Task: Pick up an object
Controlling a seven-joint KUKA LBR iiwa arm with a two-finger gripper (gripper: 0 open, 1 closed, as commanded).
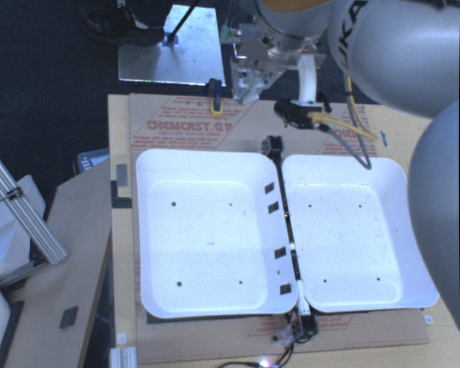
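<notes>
Two white bins [208, 162] side by side

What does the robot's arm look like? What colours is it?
The arm is big, round and shiny grey, with black letters on it and an orange band near the top. Yellow and grey cables hang from it. The gripper looks metal and see-through.

Two white bins [205, 237] [352, 237], each speckled with small dark dots, lie on a tan tabletop [122, 129] whose far edge bears red lettering; the grey arm [402, 50] shows an orange band [291, 6].
</notes>
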